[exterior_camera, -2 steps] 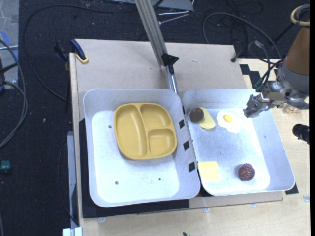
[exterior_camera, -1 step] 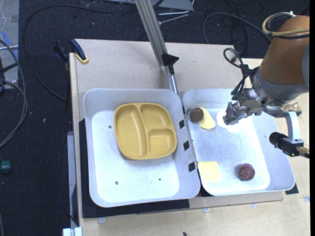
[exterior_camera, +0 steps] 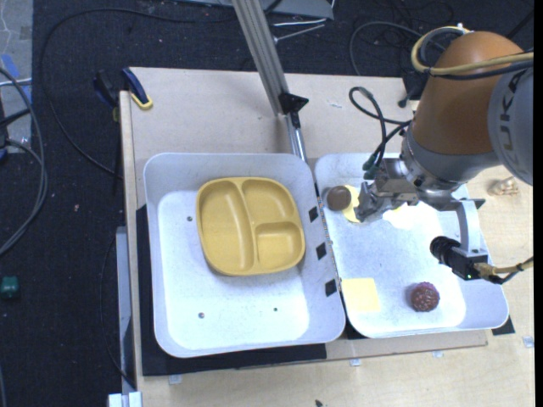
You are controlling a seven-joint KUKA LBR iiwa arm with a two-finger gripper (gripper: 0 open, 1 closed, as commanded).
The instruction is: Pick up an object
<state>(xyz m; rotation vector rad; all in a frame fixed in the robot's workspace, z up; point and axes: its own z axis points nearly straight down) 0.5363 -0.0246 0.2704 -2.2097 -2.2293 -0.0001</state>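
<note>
Over the right bin [exterior_camera: 475, 316], low against its far-left corner, hangs the gripper [exterior_camera: 366, 209], with a small brown ball [exterior_camera: 338, 197] just beside it on the left and something pale yellow [exterior_camera: 350, 213] tucked right under the tips. Cannot tell whether the fingers stand spread or pressed together, since wrist and glare hide them; nothing visibly caught between them. Nearest candidate for picking: that brown ball, resting on the bin floor close to the wall shared with the left bin [exterior_camera: 161, 312]. Probably light and fairly firm, smooth enough to roll away if nudged off-centre, so best pinched straight across its middle from above. Round, hence no long axis and no heading to match; any wrist angle serves, though the wall crowds one side. Nearer the front of the same bin lies a flat yellow square [exterior_camera: 361, 293], thin and likely soft like a sponge or foam pad, edges roughly parallel to the bin walls, awkward to take flat and better pinched across two opposite edges. To its right sits a dark red knobbly ball [exterior_camera: 423, 297], well apart from the walls, textured and so less slippery, again without a direction. Left bin carries a yellow divided plate [exterior_camera: 251, 225], stiff, broad, long axis running toward the far-left corner, poor for a narrow pinch except at the rim
</note>
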